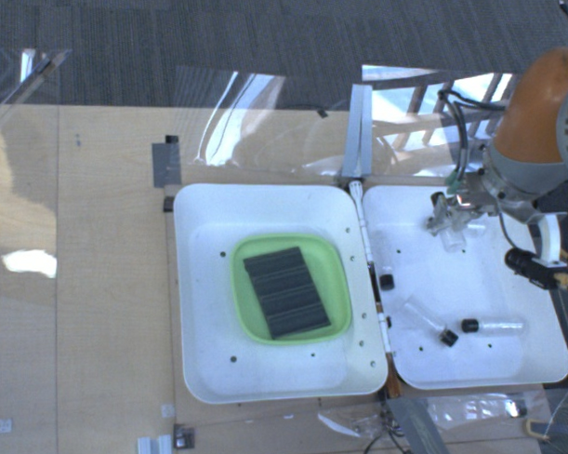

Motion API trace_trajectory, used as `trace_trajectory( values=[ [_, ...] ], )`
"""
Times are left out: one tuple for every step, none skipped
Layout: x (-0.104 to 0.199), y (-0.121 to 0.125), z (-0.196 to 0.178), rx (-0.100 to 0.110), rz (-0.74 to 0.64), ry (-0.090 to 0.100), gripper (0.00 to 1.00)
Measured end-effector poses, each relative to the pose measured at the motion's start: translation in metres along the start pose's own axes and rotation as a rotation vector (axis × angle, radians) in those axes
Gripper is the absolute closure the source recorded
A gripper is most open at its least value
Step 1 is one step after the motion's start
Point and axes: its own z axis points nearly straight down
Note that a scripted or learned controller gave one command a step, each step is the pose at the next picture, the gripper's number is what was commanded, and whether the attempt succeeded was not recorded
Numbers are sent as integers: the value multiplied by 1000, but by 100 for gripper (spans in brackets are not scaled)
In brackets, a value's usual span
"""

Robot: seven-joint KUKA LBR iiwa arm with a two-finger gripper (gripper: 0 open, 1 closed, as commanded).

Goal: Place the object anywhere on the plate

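We see the dark ribbed block (285, 292) lying on the green plate (338, 283) in the left bin (198, 299), well apart from the gripper (448, 214) over the right bin (539, 352), finger state we cannot tell.

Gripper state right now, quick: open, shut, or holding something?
Gripper: cannot be told; it sits over the right bin, fingers too blurred.
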Motion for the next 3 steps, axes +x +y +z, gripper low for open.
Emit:
trace_trajectory(
  values=[
    [97, -50, 16, 4, -50, 3, 100],
    [179, -10, 16, 2, -68, 4, 100],
    [179, -10, 15, 2, -68, 4, 0]
  ],
)
